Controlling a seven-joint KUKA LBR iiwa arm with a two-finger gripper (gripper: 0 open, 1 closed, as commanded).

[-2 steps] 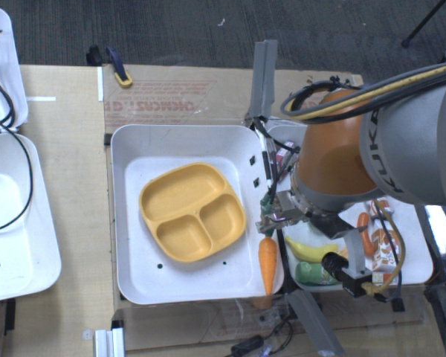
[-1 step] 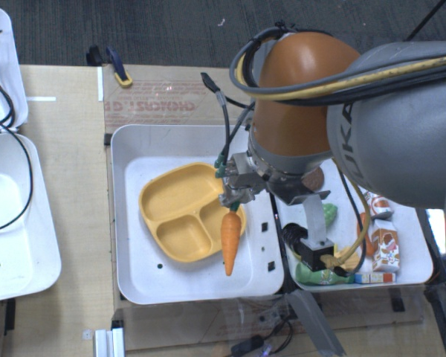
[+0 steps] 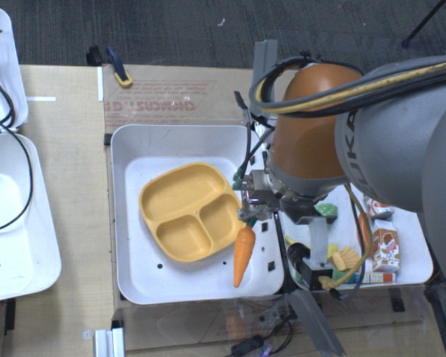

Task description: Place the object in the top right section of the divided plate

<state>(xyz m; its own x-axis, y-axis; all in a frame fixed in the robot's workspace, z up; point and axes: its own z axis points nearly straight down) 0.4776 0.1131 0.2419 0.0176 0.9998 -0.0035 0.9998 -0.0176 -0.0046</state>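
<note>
Divided plate [image 3: 189,210]: yellow plastic, three compartments, one large and two smaller, lying flat and upright on the floor of the left white bin [image 3: 134,274], rotated slightly off the bin's walls. Toy carrot [image 3: 242,255]: orange, lying on the bin floor at the plate's 4 o'clock, just beside its rim, tapered tip toward 6 o'clock.

the arm [image 3: 334,125] hides most of the right bin [image 3: 420,236]; the end effector [image 3: 251,208] fingers are indistinct

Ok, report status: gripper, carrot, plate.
Gripper over the carrot's top, fingers hidden. Carrot on bin floor, beside the yellow divided plate, not in it. Nothing blocking the plate.
</note>
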